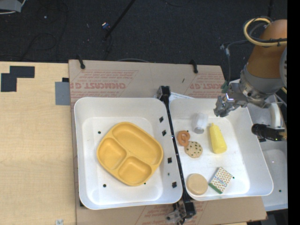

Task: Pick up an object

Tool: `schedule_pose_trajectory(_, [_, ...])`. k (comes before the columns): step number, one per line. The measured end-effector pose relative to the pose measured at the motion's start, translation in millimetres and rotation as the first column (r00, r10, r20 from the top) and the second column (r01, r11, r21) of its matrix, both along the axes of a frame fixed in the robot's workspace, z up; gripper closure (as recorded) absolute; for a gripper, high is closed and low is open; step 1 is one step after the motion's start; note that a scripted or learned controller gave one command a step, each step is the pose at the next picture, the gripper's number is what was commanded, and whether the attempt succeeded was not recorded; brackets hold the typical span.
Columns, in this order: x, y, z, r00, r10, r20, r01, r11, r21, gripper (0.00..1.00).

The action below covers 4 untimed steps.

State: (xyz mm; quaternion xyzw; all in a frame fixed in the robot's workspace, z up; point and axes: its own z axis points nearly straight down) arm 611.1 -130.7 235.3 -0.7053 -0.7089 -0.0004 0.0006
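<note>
My claw point(224, 108) hangs at the upper right of the frame, over the far corner of the right bin point(255, 144), and from this slant I cannot tell whether it is spread or clenched; nothing is visibly caught in it. So I judge I am at the approach step, with no object taken yet. The candidates all lie in that right bin, below and left of me: a yellow bottle-shaped piece point(217, 138) lying lengthwise near the middle, a small pale cup-like thing point(200, 123) just beside its upper end, a brownish pretzel-like piece point(183, 138) and a speckled cookie point(193, 149) close together toward the divider, then a round tan disc point(197, 184) and a small green-and-white patterned box point(221, 180) at the near edge. The left bin point(89, 125) holds a yellow sectioned plate point(130, 153). The yellow piece is nearest, so my next move would likely be to come down over it with the fingers set across its narrow width, keeping off the pale thing just beside it. As for writing, the brown cardboard point(112, 81) under the bins carries reddish print, upside down from here; I cannot read it with any confidence, and the box's pattern is too small to make out.
</note>
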Motion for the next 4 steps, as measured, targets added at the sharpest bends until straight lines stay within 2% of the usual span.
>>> schedule_pose_trajectory(1, [7, 61, -8, 1.000, 0.000, -0.003, 0.000, 1.000, 0.000, 1.00])
schedule_pose_trajectory(4, [25, 219, -20, 1.000, 0.000, -0.001, 0.000, 1.000, -0.002, 1.00])
